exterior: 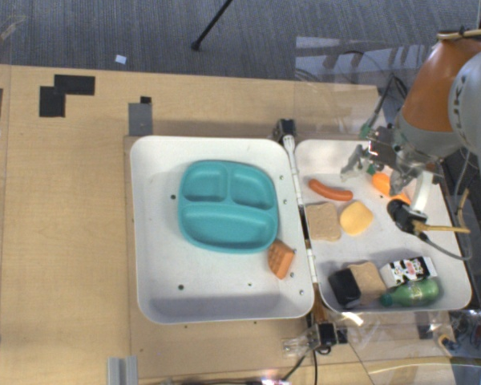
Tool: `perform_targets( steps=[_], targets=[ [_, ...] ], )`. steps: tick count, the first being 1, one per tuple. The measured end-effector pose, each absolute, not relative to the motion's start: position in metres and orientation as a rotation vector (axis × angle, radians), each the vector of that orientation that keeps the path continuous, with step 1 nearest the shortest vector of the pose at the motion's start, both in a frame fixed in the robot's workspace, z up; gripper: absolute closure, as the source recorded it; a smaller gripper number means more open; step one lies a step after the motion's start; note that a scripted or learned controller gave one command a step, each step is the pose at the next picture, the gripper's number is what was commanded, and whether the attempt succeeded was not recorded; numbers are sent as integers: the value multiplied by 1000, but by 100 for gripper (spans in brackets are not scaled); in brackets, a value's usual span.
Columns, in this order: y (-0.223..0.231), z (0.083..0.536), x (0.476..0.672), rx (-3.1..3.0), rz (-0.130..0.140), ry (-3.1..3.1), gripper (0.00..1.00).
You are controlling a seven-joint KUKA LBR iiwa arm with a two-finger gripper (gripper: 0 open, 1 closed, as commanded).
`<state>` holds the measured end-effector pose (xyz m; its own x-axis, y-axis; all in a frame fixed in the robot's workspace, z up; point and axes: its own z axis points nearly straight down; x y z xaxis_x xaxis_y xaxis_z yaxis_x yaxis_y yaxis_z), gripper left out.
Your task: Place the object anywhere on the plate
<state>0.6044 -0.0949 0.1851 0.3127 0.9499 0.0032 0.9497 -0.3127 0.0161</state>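
The teal divided plate [224, 205] lies in the middle of the left bin [156, 295], with nothing in its compartments. An orange-brown waffle-like piece [280, 258] rests on the bin floor against the plate's near right corner. My gripper [378, 165] hangs over the far right part of the right bin [457, 283], well to the right of the plate. A small orange object [382, 182] lies just below it, partly hidden by the gripper. Whether that object is touched cannot be made out.
The right bin also holds a hot dog sausage [330, 189], a bread slice [324, 221], a yellow piece [356, 218], a black block [345, 287], a brown sponge [369, 277], a green bottle [410, 293] and a small printed box [407, 269]. A ridge [298, 207] divides the bins.
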Motion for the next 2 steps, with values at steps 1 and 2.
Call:
perform_targets(
  steps=[1,2],
  targets=[
    [-95,185,604,2536,19,1835,0],
    [-95,185,604,2536,19,1835,0]
  ],
)
